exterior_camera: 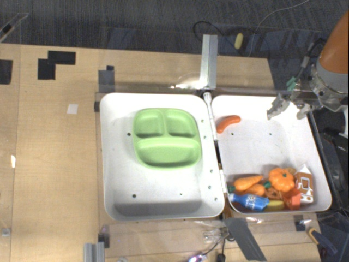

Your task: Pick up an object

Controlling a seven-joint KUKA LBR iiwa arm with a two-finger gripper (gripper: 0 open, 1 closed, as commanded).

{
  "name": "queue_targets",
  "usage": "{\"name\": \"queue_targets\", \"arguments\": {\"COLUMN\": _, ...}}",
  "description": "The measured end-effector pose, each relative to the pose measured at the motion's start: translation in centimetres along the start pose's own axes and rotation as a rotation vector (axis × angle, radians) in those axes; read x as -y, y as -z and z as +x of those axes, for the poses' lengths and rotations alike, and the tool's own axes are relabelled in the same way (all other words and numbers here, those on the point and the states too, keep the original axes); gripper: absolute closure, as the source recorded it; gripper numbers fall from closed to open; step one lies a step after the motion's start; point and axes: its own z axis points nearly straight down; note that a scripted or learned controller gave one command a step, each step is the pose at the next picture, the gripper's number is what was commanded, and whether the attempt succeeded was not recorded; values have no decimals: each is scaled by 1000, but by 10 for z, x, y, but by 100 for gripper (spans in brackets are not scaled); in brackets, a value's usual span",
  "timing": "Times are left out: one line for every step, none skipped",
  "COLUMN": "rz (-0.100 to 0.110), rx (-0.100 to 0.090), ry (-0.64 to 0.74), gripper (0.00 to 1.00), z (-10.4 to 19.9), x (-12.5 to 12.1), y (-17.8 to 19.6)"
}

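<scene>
Tray: a smooth, matte green plastic plate with rounded corners, moulded into three compartments, two small ones at the far side and one wide one nearer the camera; it is lying flat in the left bin.
Left bin: shallow, glossy white plastic with rounded corners and a few small dark holes in its floor; it is holding the tray.
Right bin: the same white shell, touching the left bin along a thin metal strip.
Sausage: a smooth, curved orange-red toy, lying alone near the far left corner of the right bin, well apart from the other toys.
Toy pile: small plastic foods crowding the near edge of the right bin, among them a ribbed orange pumpkin, an orange carrot shape, a blue bottle lying on its side and a printed carton.
Gripper: hanging over the far right corner of the right bin, its two grey fingers spread apart with nothing between them.
Arm: grey with an orange band, reaching in from the right.
Bench: pale wood-grain boards with black tape marks at the far left.
Floor: dark ribbed carpet with a thin cable trailing across it.
</scene>
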Motion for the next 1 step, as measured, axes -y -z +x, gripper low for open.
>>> {"name": "queue_targets", "arguments": {"rz": -3, "rx": 0, "ry": -82, "gripper": 0, "z": 46, "x": -40, "y": -163}}
